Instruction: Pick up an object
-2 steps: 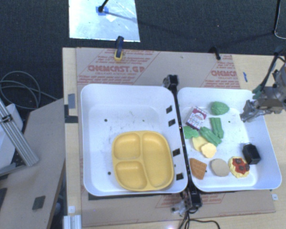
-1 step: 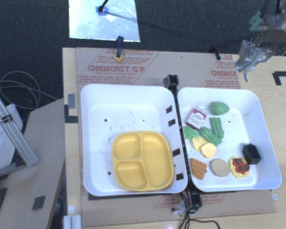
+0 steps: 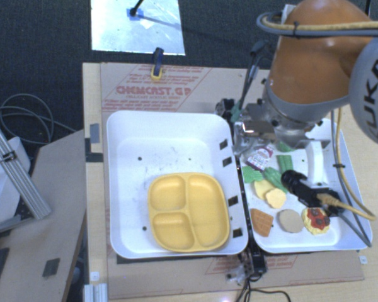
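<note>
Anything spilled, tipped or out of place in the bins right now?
Nothing stands out. The yellow divided tray lies flat in the left bin. The small toy foods sit jumbled but inside the right bin, under the arm. Nothing lies on the bench outside.

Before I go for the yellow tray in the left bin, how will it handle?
The tray looks like moulded plastic with three compartments, so probably stiff and light. It lies flat on the left bin floor, so a push would likely slide it, not tip it. Its thin raised rim seems the likeliest place to grip; the smooth surface may be slippery.
</note>
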You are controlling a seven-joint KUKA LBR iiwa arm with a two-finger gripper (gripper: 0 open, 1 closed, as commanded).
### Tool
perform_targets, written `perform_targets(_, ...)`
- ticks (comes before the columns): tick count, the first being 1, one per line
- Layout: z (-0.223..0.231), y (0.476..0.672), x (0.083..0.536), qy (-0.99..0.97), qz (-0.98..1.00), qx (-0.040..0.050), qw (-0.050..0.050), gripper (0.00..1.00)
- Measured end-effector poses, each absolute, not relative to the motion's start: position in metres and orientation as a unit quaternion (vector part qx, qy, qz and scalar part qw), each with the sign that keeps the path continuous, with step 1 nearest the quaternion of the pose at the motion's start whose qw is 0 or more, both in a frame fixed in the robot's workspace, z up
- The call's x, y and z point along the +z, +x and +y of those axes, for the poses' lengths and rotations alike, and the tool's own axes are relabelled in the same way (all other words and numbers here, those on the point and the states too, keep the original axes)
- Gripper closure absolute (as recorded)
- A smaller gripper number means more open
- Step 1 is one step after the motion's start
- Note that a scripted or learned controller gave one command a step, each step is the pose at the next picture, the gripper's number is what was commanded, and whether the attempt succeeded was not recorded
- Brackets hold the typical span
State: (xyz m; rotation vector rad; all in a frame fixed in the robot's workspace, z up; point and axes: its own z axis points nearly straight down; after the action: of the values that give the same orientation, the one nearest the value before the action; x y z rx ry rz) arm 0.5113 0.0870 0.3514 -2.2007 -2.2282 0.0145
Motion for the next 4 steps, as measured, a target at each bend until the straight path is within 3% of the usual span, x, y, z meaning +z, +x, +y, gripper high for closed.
perform_targets(1,0.181,0.565,0.244,-0.703,-0.711,0.0017,0.002,1.00)
perform_targets(2,0.125,0.595,0.189,-0.708,-0.706,0.0013,0.000,1.00)
perform_targets(3,0.129,0.594,0.192,-0.707,-0.707,-0.0003,0.000,0.00)
perform_targets(4,0.028,0.554,0.218,-0.710,-0.704,0.0014,-0.001,0.00)
